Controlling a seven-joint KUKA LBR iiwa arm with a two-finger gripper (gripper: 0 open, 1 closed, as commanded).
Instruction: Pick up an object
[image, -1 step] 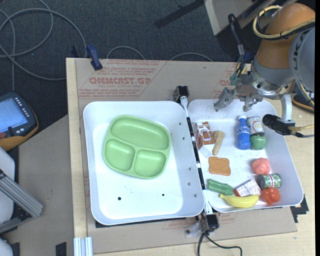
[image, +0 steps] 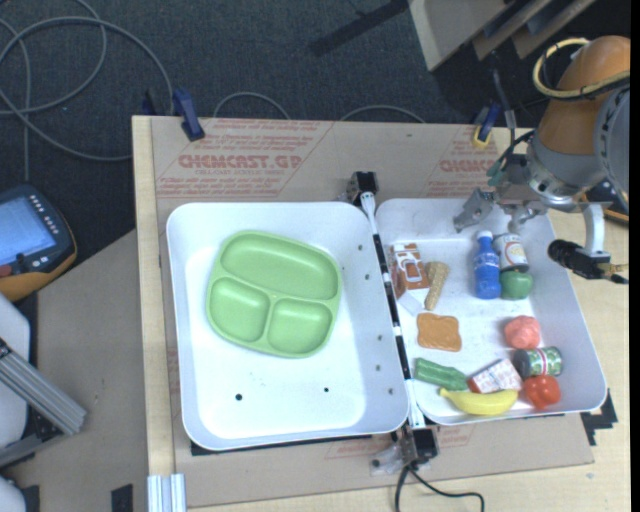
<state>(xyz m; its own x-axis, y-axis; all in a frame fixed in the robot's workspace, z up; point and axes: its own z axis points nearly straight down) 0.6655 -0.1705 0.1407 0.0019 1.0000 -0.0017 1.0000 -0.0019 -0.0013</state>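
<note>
Right bin, near edge: banana, tomato, small carton, green pepper, green-label can. Mid: toast slice, pink round fruit. Further back: blue bottle, green apple touching a small white bottle, baguette piece, orange-white box. Left bin holds a green divided plate, toward its far half. Claw hovers over the right bin's far end, just behind the blue bottle, fingers spread, nothing between them.
</note>
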